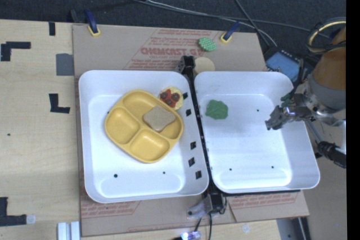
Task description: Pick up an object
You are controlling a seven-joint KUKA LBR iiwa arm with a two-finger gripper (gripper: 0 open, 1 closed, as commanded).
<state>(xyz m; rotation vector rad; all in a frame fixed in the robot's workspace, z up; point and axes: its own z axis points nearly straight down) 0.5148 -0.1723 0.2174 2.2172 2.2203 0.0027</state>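
Note:
A green leafy lump (216,109) lies in the right bin (253,177), near its left wall. In the left bin (135,188) sits a yellow divided plate (143,125) with a tan slice of bread (159,118) on it, and a small red berry piece (171,98) rests by its upper right rim. My gripper (277,120) hangs over the right bin's right side, well to the right of the green lump, with nothing visibly between its fingers.
A small green checked item (207,44) and a pale round disc (203,64) lie on the cardboard behind the bins. Black clips (187,64) run along the divider between the bins. Cables cross the dark floor at the back.

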